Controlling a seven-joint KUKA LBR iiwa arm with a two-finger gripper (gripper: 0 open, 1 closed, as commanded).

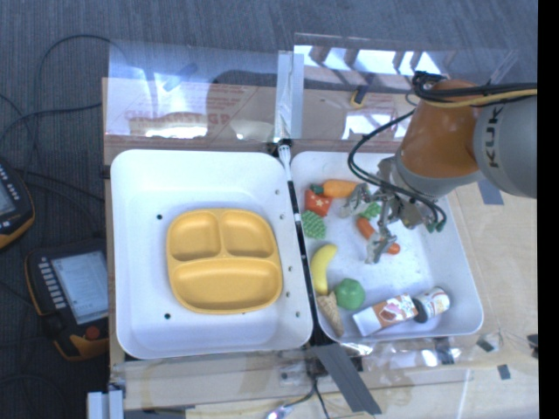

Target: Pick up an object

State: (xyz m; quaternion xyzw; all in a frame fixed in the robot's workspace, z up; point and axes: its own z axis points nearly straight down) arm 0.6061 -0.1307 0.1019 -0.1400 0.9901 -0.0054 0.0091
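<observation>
My gripper [369,226] hangs low over the upper middle of the right bin [454,260], under the orange wrist band. Its two metal fingers [355,201] stand spread, so it looks open. A small orange toy piece [364,228] lies in the gap between them, not clamped. A little red piece [394,249] lies just right of the lower finger, and a green bit [374,209] shows by the upper one. Left of the gripper lie an orange carrot [339,188], a red toy fruit [317,202] and a green leafy toy [313,227].
Lower in the right bin lie a yellow banana [322,267], a green round fruit [349,293], a cone [329,312] and a lying bottle [402,309]. The left bin [140,199] holds a yellow divided plate [224,258]. A clear wall stands behind both bins.
</observation>
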